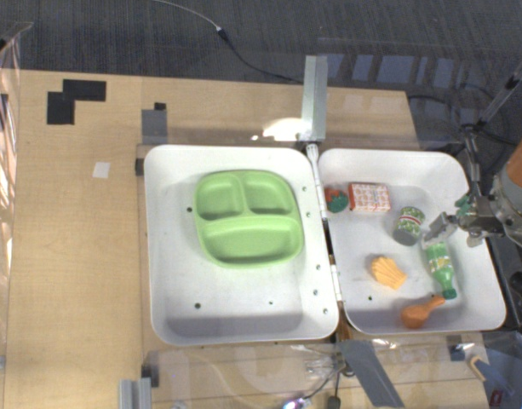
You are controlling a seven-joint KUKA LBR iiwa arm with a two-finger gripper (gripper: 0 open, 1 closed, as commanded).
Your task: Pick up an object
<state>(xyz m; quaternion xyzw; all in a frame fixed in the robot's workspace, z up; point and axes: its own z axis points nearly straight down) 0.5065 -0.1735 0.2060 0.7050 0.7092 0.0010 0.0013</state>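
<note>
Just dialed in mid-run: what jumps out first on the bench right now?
The big green divided plate sits alone in the middle of the left bin. The right bin holds the clutter: a red-and-white box and a small can toward the back, a yellow piece in the middle, an orange drumstick-shaped toy near the front, and a green bottle. The gripper hovers at that bin's right side, just above the bottle.
</note>
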